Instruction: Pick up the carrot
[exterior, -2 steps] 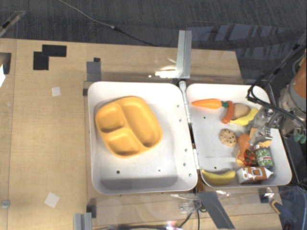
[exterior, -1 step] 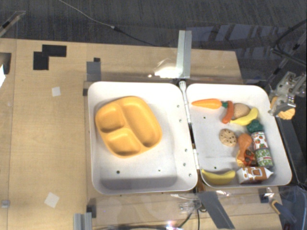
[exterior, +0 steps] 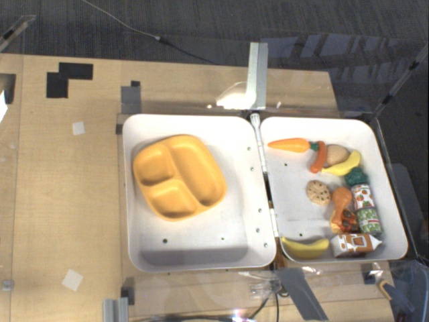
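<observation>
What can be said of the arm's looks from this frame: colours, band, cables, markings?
A blurred grey-blue shape at the lower right corner, beyond the right bin, may be part of it, but I cannot tell arm from bench fitting. No band, cable or marking is legible there. The carrot lies in that bin's top left corner.

The small cartons stacked along the right bin's right wall carry printed labels too small to read, and the dark red item wedged between them and the chicken drumstick is too small and too overlapped to identify. The green object is partly covered by the upper banana, leaving its form unclear. The potato is partly hidden behind the sausage and that banana.
</observation>
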You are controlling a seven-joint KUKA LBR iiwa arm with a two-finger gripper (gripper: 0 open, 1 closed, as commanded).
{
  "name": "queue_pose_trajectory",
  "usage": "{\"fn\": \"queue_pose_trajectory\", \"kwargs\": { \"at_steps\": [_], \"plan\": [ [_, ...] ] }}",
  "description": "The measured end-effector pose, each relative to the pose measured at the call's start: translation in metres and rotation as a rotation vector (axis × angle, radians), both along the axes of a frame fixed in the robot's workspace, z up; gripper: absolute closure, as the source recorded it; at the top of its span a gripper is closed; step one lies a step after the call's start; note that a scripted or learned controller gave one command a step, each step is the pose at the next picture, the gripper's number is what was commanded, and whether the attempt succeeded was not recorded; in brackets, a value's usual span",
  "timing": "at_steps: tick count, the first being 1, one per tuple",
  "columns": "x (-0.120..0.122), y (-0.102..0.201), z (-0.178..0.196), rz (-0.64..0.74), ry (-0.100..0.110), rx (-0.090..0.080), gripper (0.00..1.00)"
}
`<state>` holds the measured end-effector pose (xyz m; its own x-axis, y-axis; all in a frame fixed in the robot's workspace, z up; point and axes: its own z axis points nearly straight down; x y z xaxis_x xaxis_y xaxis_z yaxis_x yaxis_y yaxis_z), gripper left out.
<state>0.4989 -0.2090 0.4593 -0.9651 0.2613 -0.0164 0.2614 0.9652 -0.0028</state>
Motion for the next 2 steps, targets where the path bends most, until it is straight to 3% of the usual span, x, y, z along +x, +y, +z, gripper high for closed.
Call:
{"fn": "queue_pose_trajectory", "kwargs": {
  "at_steps": [1,2],
  "plan": [
    [0.003,0.004,-0.138,0.296,0.009,0.002,1.00],
    [0.022,0.004,0.010,0.498,-0.001,-0.008,1.00]
  ]
}}
